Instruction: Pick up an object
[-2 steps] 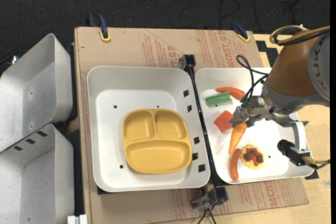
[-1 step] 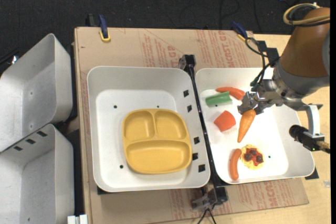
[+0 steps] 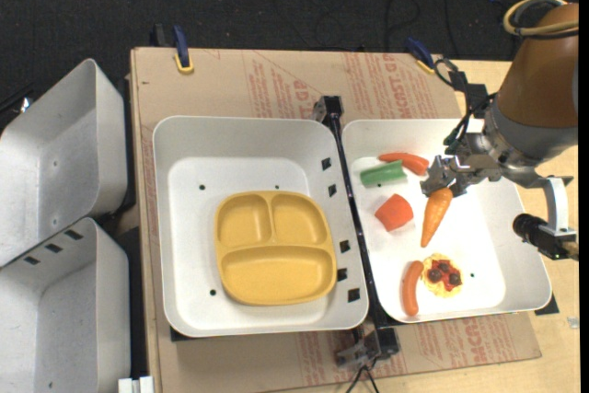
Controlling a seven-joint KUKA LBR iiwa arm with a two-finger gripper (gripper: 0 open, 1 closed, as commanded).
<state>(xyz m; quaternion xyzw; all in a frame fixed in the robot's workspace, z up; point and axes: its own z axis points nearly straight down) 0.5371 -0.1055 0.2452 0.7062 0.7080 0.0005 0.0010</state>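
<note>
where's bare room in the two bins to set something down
Left bin: a bare white band rings the yellow divided plate, widest along the far wall.

Right bin: the floor is bare in the near right corner, beyond the small pizza, and on the right side. It is crowded on the left side, where the green piece, red piece, carrot, sausage and tool cluster.

A brown bench top (image 3: 276,74) with red printed lettering carried two shallow white bins side by side, touching along a black divider strip. The left bin (image 3: 175,198) and the right bin (image 3: 515,281) sat directly on it. Blue clamps (image 3: 182,51) gripped its far edge
</note>
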